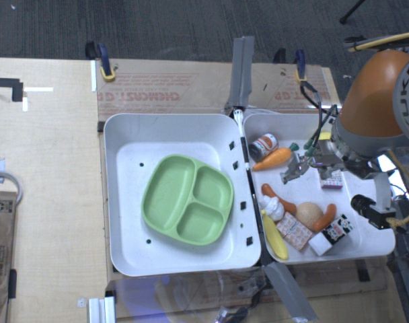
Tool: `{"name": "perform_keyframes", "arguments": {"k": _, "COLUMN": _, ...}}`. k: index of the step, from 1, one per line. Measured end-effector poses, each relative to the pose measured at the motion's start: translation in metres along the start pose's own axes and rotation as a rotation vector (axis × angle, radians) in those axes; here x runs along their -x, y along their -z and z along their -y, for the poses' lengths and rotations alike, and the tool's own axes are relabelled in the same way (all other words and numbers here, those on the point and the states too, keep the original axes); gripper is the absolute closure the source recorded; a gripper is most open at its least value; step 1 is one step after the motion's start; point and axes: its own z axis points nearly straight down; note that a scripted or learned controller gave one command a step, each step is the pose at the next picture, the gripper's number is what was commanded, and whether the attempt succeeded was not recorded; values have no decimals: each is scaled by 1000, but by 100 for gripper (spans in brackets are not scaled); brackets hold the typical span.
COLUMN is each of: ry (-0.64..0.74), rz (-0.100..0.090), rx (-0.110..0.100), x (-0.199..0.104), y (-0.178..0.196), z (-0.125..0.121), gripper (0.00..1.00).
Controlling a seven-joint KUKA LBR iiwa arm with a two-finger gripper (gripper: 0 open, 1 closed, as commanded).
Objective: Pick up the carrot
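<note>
Camera view: the carrot [272, 159] lay in the right bin [366, 251], near that bin's upper-left corner, tilted with its thick end toward the arm. Relative to the carrot, a small red-and-white can [264, 143] sat just above and touching or nearly so; a banana [274, 237], a bread roll [309, 214] and several small cartons lay below it, well apart. The green divided plate [188, 199] rested in the left bin [117, 200], across the bin wall from the carrot.

The claw [295, 169] stood just right of the carrot's thick end, low over the bin floor. Nothing was seen between its fingers; whether they were parted or closed could not be told at this resolution.

Judgement: the approach step was in hand, with no grasp made. The carrot remained on the bin floor. The next move would call for a short shift toward the carrot, fingers set astride its body across the narrow width, then closure and a lift. The adjacent can left little clearance on the upper side, so a finger could nudge it.
</note>
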Motion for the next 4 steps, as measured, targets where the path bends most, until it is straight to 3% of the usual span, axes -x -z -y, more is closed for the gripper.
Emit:
{"name": "perform_keyframes", "arguments": {"k": 1, "ry": -64, "rz": 0, "rx": 3, "x": 27, "y": -98, "z": -60, "gripper": 0}}
{"name": "perform_keyframes", "arguments": {"k": 2, "ry": 208, "rz": 2, "rx": 3, "x": 25, "y": -98, "z": -96, "gripper": 0}}
{"name": "perform_keyframes", "arguments": {"k": 3, "ry": 94, "rz": 1, "rx": -9, "x": 26, "y": -99, "z": -117, "gripper": 0}}
{"name": "perform_keyframes", "arguments": {"k": 4, "ry": 47, "rz": 2, "rx": 3, "x": 24, "y": -18, "z": -107, "gripper": 0}}
